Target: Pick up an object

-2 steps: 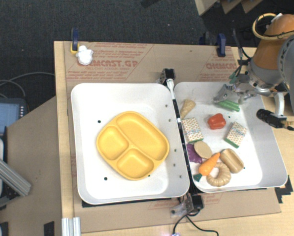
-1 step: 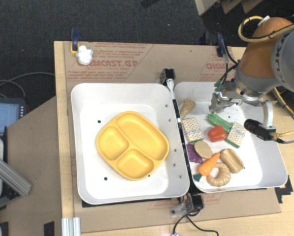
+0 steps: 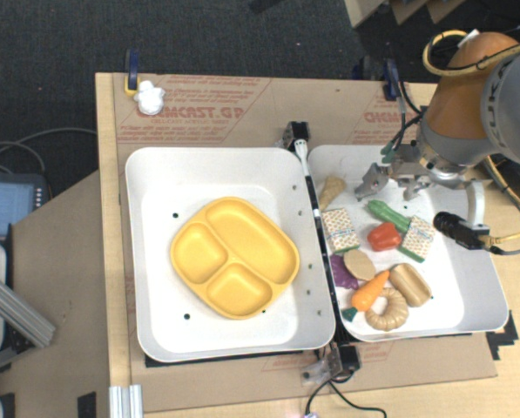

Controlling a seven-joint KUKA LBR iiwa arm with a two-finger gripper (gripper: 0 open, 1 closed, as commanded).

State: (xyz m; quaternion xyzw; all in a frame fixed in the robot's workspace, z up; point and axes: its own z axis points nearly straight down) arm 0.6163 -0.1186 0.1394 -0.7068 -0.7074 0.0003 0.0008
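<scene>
My gripper (image 3: 397, 179) hangs over the far part of the right bin (image 3: 482, 307), just above a green pod (image 3: 388, 213) and red pepper (image 3: 384, 236). Nearer lie a carrot (image 3: 369, 291), bread roll (image 3: 409, 284) and ring pastry (image 3: 387, 312). The left bin (image 3: 146, 233) bears a yellow sectioned plate (image 3: 233, 256).

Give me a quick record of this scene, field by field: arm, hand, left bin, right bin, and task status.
arm: reaches in from the right, over the right bin
hand: above the bin's far end, nothing seen between its fingers
left bin: yellow divided plate
right bin: toy foods, among them a carrot, a red tomato, a green bean
task status: nothing picked up yet
</scene>
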